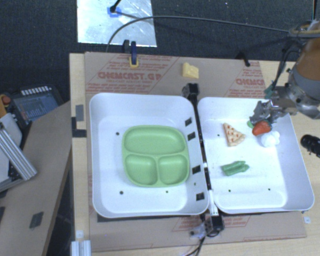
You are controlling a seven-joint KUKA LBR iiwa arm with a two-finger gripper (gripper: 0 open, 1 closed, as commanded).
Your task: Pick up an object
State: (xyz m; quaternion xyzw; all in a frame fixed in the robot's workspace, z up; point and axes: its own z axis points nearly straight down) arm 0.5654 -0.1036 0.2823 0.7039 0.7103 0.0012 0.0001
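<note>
My gripper (263, 116) hovers at two o'clock in the right bin (288, 196), directly above the red toy strawberry (262, 127); whether it's clenched, I cannot tell. I'd descend straight, avoiding the white ball (269, 138).

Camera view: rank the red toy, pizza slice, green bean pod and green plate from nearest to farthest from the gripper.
From the gripper:
1. Red toy, right under it, right bin.
2. Pizza slice, toward the divider.
3. Green bean pod, lower in that bin.
4. Green plate, left bin.
</note>
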